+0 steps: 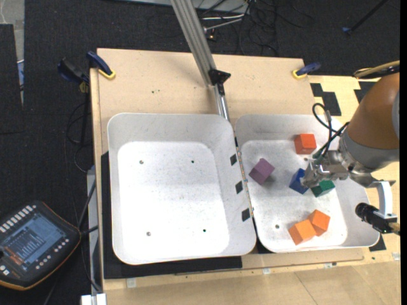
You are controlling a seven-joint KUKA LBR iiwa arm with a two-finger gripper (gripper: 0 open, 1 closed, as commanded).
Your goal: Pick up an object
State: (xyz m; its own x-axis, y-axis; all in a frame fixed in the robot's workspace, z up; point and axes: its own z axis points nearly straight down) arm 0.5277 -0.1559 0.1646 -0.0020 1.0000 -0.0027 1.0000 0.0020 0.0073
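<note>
Your gripper (313, 178) sits low in the right bin (289, 122), near its right wall, between the blue block (297, 182) and the green block (325, 187). Whether its grasp is spread or pinched, you cannot tell. Commit to one block, centre over it, and lift straight, clear of the orange blocks (310, 226) toward the near edge.

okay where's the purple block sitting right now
The small purple cube lies in the right-hand white bin, near its left wall, apart from the blue block and the gripper to its right.
</note>
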